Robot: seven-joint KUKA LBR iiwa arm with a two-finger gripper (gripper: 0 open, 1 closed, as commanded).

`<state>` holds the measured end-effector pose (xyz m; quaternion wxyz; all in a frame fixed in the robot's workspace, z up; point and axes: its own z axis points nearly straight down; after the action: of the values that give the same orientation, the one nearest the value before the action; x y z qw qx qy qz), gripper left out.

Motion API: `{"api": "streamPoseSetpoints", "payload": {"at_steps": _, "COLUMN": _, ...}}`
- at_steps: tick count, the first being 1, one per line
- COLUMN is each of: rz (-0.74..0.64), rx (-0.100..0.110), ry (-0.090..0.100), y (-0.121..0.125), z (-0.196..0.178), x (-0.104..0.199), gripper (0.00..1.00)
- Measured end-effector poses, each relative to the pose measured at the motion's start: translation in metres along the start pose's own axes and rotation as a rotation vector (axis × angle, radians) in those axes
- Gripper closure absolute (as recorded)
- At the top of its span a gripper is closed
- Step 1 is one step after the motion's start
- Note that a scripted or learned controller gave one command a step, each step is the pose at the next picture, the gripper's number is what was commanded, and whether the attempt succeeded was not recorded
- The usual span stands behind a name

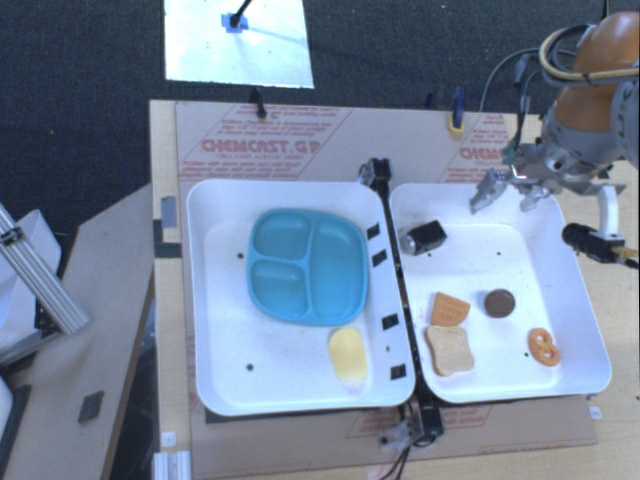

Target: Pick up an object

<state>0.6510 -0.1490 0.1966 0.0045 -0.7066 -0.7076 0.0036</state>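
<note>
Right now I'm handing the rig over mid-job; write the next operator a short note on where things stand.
Hand: open, holding nothing, raised over the far edge of the right bin.
Right bin: black can nearest the hand, orange wedge, bread slice, brown disc, pretzel.
Left bin: blue divided plate and a pale yellow piece.
Done: nothing picked yet.
Left: lower onto one object, close, lift. The black can looks like the shortest reach.
</note>
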Motion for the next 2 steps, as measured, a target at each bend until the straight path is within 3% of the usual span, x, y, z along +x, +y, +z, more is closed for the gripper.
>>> {"api": "streamPoseSetpoints", "payload": {"at_steps": 1, "rz": -0.002, "rx": -0.013, "ry": -0.002, "y": 0.003, "z": -0.009, "x": 0.0, "gripper": 0.0}}
{"api": "streamPoseSetpoints", "payload": {"at_steps": 2, "rz": 0.0, "rx": -0.01, "ry": -0.002, "y": 0.0, "z": 0.035, "x": -0.005, "gripper": 0.0}}
